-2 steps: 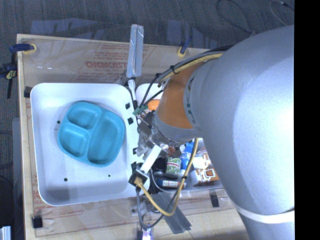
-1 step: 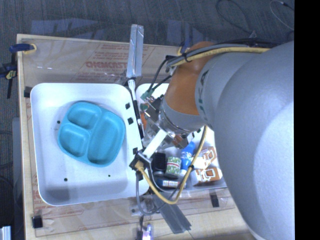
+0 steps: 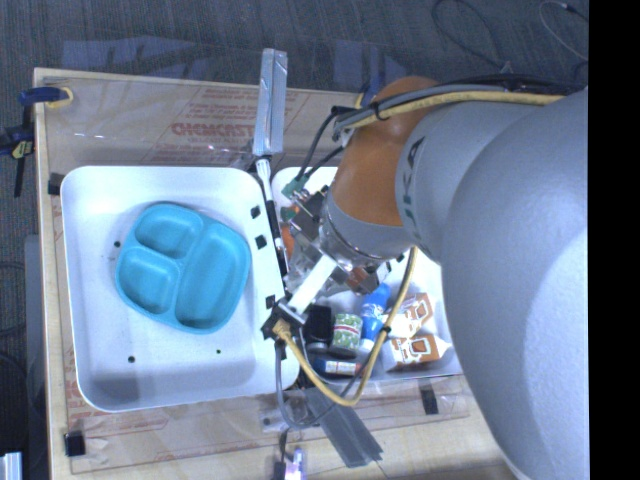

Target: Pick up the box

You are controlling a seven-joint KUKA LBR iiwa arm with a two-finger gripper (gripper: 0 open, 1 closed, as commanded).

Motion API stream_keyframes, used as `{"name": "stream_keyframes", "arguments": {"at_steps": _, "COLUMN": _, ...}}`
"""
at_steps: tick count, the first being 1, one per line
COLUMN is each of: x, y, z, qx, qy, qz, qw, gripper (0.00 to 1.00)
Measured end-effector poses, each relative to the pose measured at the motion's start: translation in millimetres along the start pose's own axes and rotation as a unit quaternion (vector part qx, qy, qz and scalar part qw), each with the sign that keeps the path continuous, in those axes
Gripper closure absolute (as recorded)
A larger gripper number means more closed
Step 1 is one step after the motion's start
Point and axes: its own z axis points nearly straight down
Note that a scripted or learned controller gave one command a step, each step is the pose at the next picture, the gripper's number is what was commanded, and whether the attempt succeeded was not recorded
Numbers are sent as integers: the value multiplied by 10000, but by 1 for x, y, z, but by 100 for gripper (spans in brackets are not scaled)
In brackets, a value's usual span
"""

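Arm (image 3: 470, 208) stoops over the right bin (image 3: 298, 180); whether the gripper (image 3: 305, 230) is wide or narrow cannot be told. The box (image 3: 415, 336) lies at centre-right of the frame, its long axis running upper right to lower left.

Cool, even light is cast from above. The left bin (image 3: 85, 230) is rendered nearly washed out, with soft shadow in its lower corner. Faint glare is seen on the desk (image 3: 150, 118); the arm (image 3: 500, 248) is softly blurred.

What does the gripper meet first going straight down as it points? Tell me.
Probably the green can, beside the blue bottle in the right bin, rather than the box; depth is unclear.
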Motion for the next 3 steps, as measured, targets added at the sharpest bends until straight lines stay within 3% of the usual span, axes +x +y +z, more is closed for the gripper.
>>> {"name": "stream_keyframes", "arguments": {"at_steps": 1, "x": 20, "y": -25, "z": 31, "qx": -8, "qy": 1, "qz": 1665, "qw": 9860, "gripper": 100}}
{"name": "stream_keyframes", "arguments": {"at_steps": 2, "x": -10, "y": 11, "z": -11, "qx": -21, "qy": 26, "qz": 1987, "qw": 9801, "gripper": 100}}
{"name": "stream_keyframes", "arguments": {"at_steps": 3, "x": 7, "y": -9, "z": 45, "qx": -17, "qy": 7, "qz": 2501, "qw": 9682, "gripper": 100}}
